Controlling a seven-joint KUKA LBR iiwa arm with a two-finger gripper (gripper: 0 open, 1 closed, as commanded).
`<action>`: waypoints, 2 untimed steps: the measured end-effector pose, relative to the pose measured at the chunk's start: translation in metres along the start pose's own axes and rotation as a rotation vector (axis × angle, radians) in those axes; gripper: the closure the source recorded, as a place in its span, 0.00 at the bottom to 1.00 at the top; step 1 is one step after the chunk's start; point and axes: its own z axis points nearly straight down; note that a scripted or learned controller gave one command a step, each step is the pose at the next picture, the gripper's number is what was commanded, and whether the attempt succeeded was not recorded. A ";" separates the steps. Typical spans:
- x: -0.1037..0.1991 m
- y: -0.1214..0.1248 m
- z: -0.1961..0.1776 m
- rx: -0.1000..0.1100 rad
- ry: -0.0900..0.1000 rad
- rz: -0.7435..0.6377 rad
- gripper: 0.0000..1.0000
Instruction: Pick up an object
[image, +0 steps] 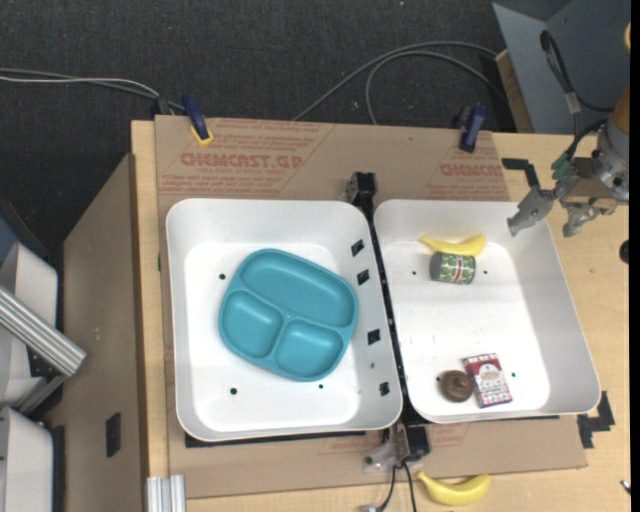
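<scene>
The right bin (560, 330) holds a yellow banana (453, 243) with a small green can (453, 267) lying on its side just in front of it. Near that bin's front edge lie a brown round object (456, 385) and a red and white box (488, 380), touching each other. My gripper (552, 218) hangs over the bin's far right corner, to the right of the banana and apart from it. It is open, with nothing between its fingers.
The left bin (190, 300) holds a teal divided plate (288, 313). A second banana (455, 487) lies on the bench in front of the bins. Black clips (362, 186) join the bins along the middle. Blue clamps (470, 127) hold the cardboard at the back.
</scene>
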 end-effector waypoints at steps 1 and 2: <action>0.001 0.002 -0.008 -0.013 -0.003 -0.004 0.00; -0.001 0.006 0.054 -0.007 -0.001 -0.003 0.00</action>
